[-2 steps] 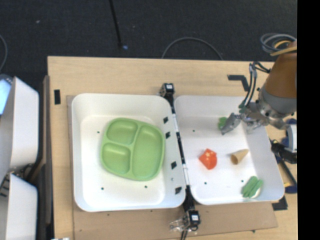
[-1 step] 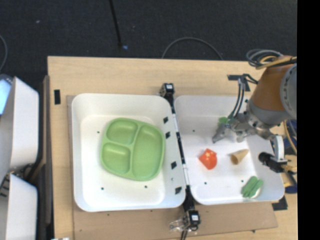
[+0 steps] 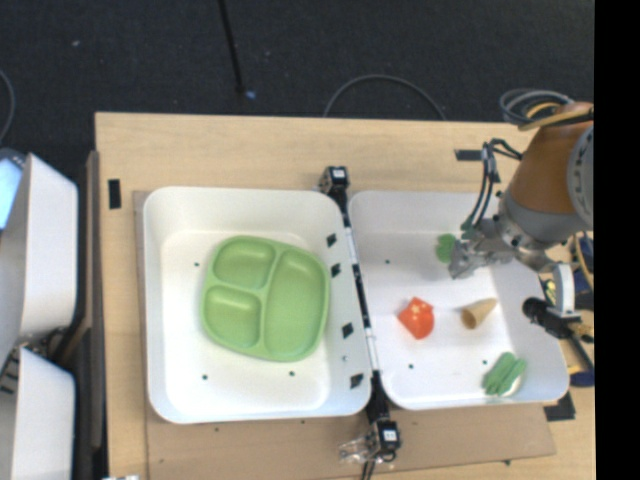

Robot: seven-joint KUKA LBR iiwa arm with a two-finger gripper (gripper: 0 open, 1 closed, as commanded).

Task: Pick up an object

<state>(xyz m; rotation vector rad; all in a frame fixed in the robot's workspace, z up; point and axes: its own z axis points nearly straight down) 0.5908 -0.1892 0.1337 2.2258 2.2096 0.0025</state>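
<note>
The gripper (image 3: 462,261) is sitting low in the right bin (image 3: 400,383) touching a small green object (image 3: 445,247), finger state unclear, red object (image 3: 417,318) lying nearby.

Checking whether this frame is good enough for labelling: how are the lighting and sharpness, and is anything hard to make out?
Camera view: even, soft light, faint shadows; the white bins are bright but not glaring; overall slightly soft focus; the green three-compartment plastic plate reads clearly; the small green object beside the pincer is too blurred to identify.
</note>
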